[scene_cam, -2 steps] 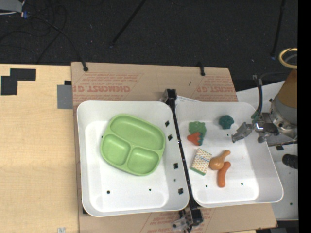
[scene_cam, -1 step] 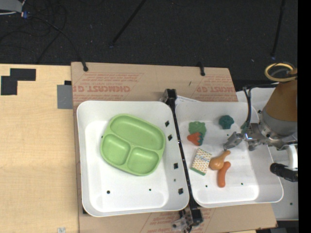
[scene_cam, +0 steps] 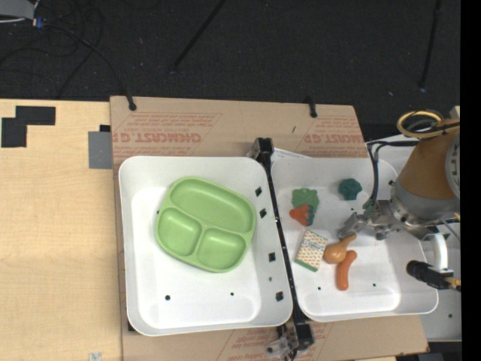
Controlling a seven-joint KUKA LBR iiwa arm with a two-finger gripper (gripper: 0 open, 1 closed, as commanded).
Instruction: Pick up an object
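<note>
The right bin [scene_cam: 376,305] holds several small toys. Among them are a green leafy piece [scene_cam: 304,197] with a red-orange piece [scene_cam: 301,215] against it, a teal lump [scene_cam: 349,188], and a pale patterned block [scene_cam: 312,250]. There is also a tan pear-shaped piece [scene_cam: 338,249] and an orange sausage-shaped piece [scene_cam: 345,271]. My gripper [scene_cam: 356,226] reaches in from the right and hangs low over the bin. It sits just above and to the right of the tan piece, close to its upper end. I see nothing held in it.
The left bin [scene_cam: 143,292] carries a green divided plate [scene_cam: 204,224]. A black divider [scene_cam: 274,232] runs between the bins. Cardboard lies under both, and a wooden bench top stretches to the left. Cables and a yellow ring [scene_cam: 421,121] sit at the right.
</note>
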